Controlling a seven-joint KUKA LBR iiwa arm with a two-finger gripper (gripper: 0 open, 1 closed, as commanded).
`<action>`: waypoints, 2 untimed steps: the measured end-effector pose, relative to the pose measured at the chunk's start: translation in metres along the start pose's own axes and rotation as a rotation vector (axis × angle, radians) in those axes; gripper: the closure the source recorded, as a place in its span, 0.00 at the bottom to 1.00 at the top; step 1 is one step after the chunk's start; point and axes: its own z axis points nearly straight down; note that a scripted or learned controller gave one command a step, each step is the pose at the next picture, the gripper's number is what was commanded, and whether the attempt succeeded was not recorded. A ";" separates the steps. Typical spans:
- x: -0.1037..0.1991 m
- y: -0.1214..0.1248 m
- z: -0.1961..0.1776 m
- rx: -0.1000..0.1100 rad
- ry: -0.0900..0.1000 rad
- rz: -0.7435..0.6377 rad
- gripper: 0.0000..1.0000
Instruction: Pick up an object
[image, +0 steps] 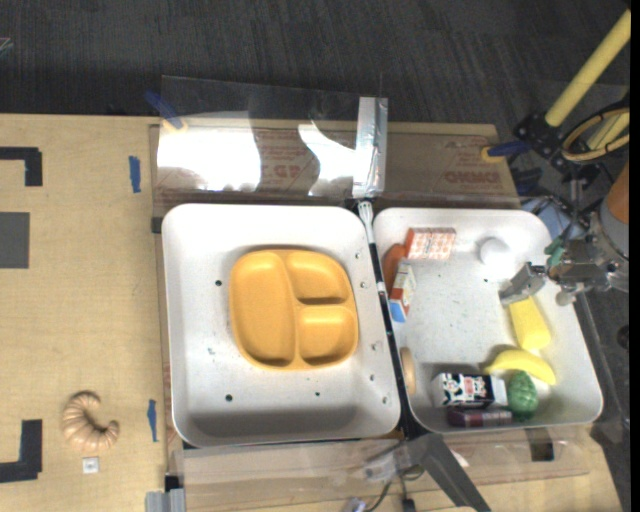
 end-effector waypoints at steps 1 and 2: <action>-0.038 -0.015 0.121 0.013 0.001 0.062 0.00; -0.044 0.038 0.145 -0.006 0.013 0.052 0.00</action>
